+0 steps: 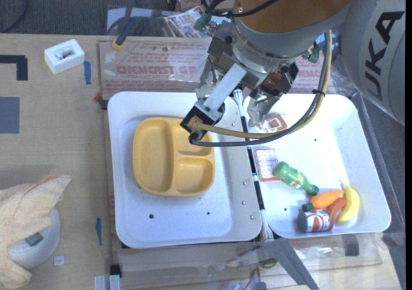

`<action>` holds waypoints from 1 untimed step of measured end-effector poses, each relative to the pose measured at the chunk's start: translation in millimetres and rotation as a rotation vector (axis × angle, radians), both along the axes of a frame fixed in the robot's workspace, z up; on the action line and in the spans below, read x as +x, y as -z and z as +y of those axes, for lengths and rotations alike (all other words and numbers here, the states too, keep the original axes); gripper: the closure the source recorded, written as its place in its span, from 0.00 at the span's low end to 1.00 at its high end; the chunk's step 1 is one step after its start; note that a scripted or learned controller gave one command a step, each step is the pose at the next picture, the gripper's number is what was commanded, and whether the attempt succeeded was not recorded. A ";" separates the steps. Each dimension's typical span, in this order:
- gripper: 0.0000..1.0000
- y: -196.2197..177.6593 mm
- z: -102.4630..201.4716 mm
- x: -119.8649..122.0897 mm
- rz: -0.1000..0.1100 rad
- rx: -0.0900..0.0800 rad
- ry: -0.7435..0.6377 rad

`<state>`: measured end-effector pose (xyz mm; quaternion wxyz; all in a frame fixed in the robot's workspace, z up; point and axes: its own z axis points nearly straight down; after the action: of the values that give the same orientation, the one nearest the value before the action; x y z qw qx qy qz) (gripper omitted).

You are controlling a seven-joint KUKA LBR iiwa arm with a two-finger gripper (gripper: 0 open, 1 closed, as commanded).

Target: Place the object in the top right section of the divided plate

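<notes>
Now, from your left: the yellow divided plate [174,157] lies in the left bin [122,173]. The tool [257,112] hangs over the seam between the bins. You cannot tell how far it is open or whether it grips anything. The right bin [360,154] holds a green bottle [295,177], can [314,221], carrot [327,199] and banana [351,204], clustered at its front. The arm [380,44] casing reads "UKA".

The yellow plastic plate with three sections [161,160] lies flat, right side up, in the middle of the left white bin [187,221].
</notes>
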<state>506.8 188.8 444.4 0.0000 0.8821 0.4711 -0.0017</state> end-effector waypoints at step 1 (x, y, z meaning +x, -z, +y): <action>1.00 -10.1 2.3 0.0 -0.001 0.000 -0.005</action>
<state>506.8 191.1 454.5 0.0005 0.8809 0.4733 -0.0011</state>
